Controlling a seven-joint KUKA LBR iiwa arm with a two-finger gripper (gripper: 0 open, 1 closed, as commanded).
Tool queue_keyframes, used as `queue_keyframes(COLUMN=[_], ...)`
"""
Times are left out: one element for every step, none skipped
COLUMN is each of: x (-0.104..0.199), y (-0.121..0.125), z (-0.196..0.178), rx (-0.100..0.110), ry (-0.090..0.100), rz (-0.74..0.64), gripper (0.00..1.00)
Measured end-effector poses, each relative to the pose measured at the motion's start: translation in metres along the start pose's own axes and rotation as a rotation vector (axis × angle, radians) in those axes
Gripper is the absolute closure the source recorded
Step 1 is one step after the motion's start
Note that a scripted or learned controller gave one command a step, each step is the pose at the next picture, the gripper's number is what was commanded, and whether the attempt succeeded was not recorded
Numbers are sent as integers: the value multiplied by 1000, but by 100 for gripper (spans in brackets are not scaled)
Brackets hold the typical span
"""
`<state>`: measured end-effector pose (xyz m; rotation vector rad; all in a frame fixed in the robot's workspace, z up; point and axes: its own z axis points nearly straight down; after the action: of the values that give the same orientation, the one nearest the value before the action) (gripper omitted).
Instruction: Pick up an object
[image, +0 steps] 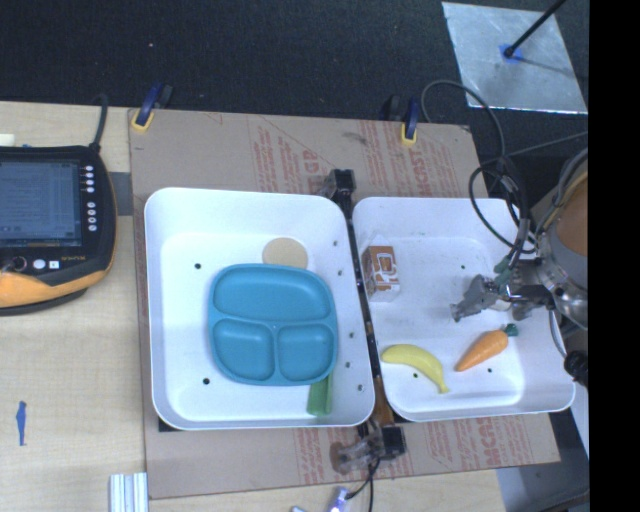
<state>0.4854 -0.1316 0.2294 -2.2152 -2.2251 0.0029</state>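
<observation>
My gripper (468, 301) hangs over the right bin (430, 225), near its right side, with its grey fingers apart and nothing between them. An orange carrot (482, 349) with a green tip lies just below and to the right of the gripper. Left of the carrot, a yellow banana (415, 364) rests near the bin's front wall. A small brown box (381, 271) sits against the right bin's left wall.
In the left bin (165, 300) a blue divided plate (272, 323) lies flat, with a tan disc (285, 251) behind it and a green piece (318, 398) at its front right. A tablet pendant (45, 215) lies on the bench at far left. Cables loop behind the right bin.
</observation>
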Motion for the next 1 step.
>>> queue_keyframes(x=[-61], y=[-2], z=[108], rx=[3], ry=[0], rz=[0], gripper=[0])
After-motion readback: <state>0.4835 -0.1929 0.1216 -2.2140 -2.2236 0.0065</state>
